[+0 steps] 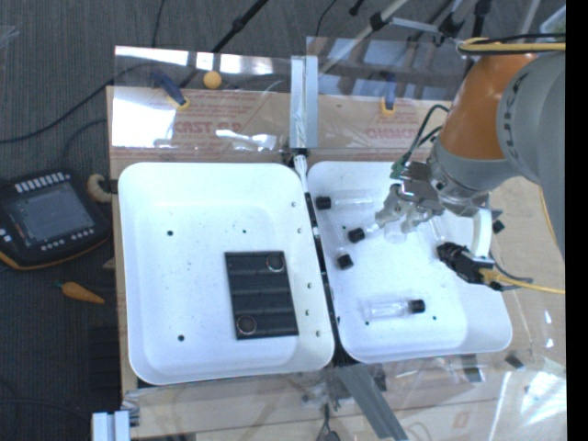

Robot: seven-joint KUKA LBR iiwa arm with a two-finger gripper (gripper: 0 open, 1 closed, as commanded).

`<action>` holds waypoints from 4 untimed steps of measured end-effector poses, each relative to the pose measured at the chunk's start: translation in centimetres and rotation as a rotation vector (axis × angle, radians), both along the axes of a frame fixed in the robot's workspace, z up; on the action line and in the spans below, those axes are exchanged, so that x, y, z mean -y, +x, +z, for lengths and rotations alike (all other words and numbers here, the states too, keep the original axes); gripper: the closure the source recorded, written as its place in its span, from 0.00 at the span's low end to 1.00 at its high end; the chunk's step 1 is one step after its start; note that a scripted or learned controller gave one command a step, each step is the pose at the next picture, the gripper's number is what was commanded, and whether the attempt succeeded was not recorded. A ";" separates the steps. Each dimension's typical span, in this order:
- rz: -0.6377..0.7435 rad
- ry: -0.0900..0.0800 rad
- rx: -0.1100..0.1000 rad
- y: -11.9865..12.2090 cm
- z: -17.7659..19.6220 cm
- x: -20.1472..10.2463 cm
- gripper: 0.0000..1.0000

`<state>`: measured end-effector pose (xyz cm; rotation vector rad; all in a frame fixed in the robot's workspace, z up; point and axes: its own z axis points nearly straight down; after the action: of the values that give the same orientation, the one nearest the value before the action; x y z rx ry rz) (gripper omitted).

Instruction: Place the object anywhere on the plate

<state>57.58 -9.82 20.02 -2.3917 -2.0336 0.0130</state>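
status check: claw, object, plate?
Claw over right bin, grip unclear. Clear vial lying loose near front of that bin. Dark plate in left bin. Small black pieces scattered between.

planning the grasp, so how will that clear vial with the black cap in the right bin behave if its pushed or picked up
The clear vial lies on its side on the right bin, so a sideways push would probably roll it. It looks transparent and seemingly empty, so likely light. Its smooth round wall may slip between fingers; the black cap end may offer better grip.
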 end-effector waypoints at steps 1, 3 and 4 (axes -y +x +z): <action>-0.079 0.001 0.000 5.7 -2.1 -4.9 1.00; 0.620 0.004 0.003 9.3 2.7 -17.2 1.00; 0.653 0.004 0.002 9.3 4.9 -23.8 1.00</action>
<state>66.88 13.94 24.96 -1.6135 -2.6941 0.0063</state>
